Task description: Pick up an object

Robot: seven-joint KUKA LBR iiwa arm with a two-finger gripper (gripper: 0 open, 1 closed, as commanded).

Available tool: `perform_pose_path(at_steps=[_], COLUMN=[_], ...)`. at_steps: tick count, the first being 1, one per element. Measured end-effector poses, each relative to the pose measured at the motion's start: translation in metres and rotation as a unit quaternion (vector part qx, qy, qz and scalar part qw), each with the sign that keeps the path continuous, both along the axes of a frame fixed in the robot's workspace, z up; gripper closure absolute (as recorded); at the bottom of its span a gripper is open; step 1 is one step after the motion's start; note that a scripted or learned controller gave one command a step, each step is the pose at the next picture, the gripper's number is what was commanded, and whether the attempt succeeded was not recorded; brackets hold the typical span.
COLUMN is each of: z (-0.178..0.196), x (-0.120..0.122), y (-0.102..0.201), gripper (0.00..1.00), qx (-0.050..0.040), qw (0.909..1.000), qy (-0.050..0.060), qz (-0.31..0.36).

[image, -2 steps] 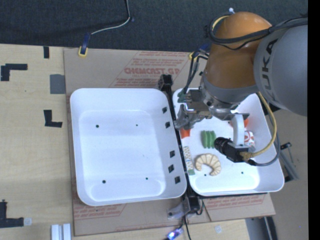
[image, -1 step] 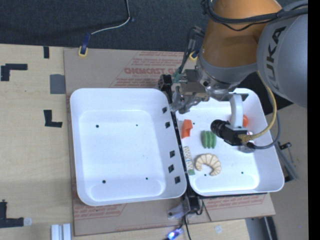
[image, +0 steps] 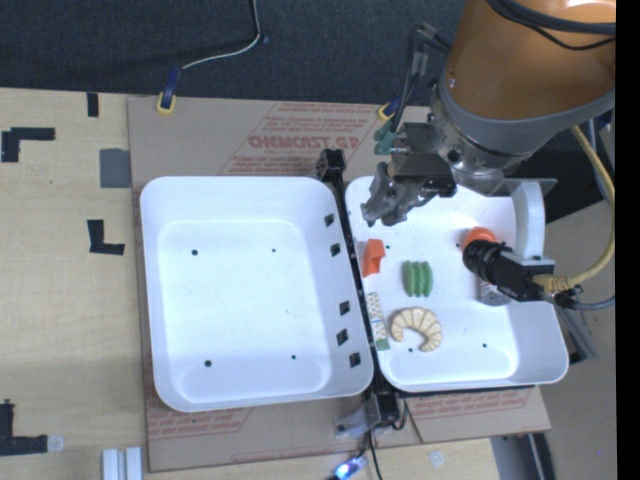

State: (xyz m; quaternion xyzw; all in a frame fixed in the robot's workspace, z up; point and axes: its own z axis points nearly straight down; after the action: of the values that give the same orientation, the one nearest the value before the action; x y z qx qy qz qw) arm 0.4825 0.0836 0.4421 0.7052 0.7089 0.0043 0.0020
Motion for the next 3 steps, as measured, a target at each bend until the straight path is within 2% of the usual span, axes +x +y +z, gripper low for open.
perform_pose_path(at_steps=[1,3], z=[0.018,-0.003], x=[0.001,0.001], y=[0.014,0.013], gripper=[1.0,1.0], qx=[-0.0017,-0.0024], qw=[1.0,1.0], qy=[0.004,0.005], qz=[-0.001,-0.003])
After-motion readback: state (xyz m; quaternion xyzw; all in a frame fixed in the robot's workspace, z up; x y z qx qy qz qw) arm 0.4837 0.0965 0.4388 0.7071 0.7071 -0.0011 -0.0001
